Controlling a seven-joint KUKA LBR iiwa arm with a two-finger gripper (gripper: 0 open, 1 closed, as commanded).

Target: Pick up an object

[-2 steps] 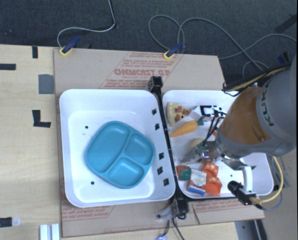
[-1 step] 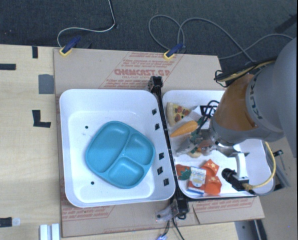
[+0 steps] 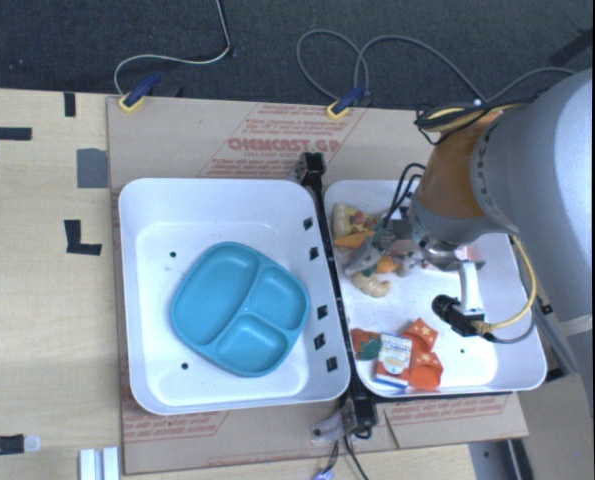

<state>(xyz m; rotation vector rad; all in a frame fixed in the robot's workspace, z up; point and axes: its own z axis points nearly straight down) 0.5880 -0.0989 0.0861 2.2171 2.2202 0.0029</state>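
Gripper (image 3: 387,246) low in right bin (image 3: 512,368), at its far-left part, among small pile of toy food pieces (image 3: 362,238); finger spread cannot tell, grasp cannot tell. Orange and tan pieces crowd close round fingertips. Near edge of same bin: cluster of orange-and-white packets (image 3: 402,356), well apart from gripper. Left bin (image 3: 142,218) holds one blue divided plate (image 3: 239,308). Two bins, one plate.

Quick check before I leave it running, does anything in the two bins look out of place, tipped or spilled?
Nothing looks spilled or damaged. The blue divided plate lies flat but skewed in the left bin. Small items cluster under the gripper in the right bin, with orange packets near its front.
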